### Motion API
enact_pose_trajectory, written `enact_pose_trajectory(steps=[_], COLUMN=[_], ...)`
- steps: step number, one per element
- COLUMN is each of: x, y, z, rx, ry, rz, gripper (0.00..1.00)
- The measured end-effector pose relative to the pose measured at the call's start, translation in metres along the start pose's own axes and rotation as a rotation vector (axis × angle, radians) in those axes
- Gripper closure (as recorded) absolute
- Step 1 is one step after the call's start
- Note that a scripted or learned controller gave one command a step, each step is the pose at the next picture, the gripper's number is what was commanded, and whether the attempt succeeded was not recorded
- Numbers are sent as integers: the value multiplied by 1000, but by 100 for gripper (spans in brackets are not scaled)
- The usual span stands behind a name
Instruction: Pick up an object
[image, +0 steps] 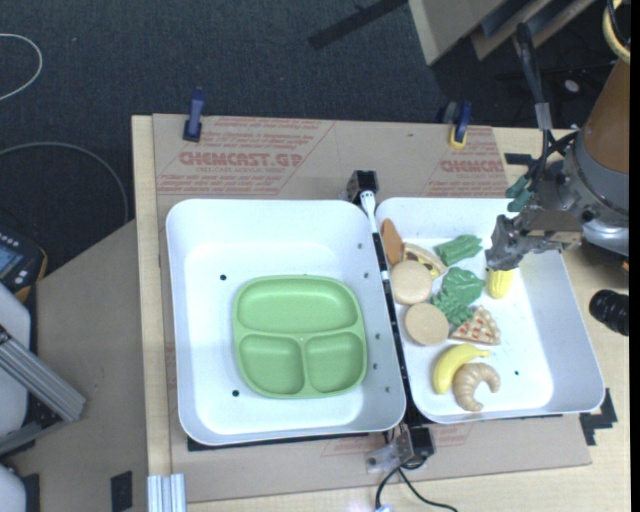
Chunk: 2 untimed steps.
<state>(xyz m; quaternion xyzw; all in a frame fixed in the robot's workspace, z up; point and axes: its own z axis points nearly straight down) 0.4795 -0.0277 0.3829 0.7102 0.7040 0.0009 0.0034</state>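
The right bin (560, 330) holds several toy foods. A small yellow piece (499, 284) lies near its middle, just left of bare bin floor. My gripper (503, 258) hangs directly over that yellow piece, its tip at or just above the piece's top edge. Left of it lie two green leafy pieces (460, 248) (461, 292), a pizza slice (478, 327), a round bun (410, 282) and a tan disc (427, 324). A banana (446, 369) and a croissant (477, 386) sit near the front edge. A brown sausage (391, 240) lies by the bin's left wall.
The left bin (200, 300) holds a green divided plate (299, 335). The arm's wrist (585, 190) with cables reaches in over the right bin's far right corner. A black clip (362, 184) sits at the back between the bins.
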Motion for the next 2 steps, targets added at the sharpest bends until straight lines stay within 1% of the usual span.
enact_pose_trajectory(steps=[1, 2], x=[23, 22], y=[-3, -1], z=[177, 160], rx=[19, 3], ry=[5, 3], rz=[-7, -8], gripper=[100, 100])
